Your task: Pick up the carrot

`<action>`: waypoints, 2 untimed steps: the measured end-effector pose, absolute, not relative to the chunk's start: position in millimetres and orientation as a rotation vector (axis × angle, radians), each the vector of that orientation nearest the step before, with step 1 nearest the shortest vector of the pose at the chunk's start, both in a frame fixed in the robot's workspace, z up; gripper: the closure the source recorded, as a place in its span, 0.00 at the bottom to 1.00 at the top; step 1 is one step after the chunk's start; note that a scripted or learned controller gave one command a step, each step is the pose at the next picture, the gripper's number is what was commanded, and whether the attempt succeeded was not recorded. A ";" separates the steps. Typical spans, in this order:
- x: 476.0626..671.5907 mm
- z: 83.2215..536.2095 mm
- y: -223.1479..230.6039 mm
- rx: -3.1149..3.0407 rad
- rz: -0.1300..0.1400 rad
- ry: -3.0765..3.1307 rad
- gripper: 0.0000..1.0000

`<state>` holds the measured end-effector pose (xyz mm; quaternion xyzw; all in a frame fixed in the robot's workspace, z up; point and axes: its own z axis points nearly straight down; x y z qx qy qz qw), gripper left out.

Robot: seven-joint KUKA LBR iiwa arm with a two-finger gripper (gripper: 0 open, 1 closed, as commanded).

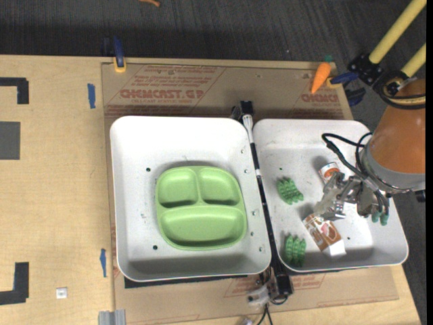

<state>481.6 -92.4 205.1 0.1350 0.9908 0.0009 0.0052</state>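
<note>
Hovering low in right bin (379, 137), claw (338, 198) above small packet (325, 234); finger state unclear. Carrot (321, 78) lying outside, on counter (54, 181).

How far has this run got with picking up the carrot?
Nothing looks done yet. The carrot lies on the cardboard behind the right bin, outside it. The hand is low inside that bin, among a small packet and two green toys, well away from the carrot. Left: reach the carrot, grasp it and lift.
</note>
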 end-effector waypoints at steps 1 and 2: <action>570.9 185.2 -29.8 0.549 0.002 3.088 1.00; 574.7 185.2 31.1 0.321 0.003 3.119 1.00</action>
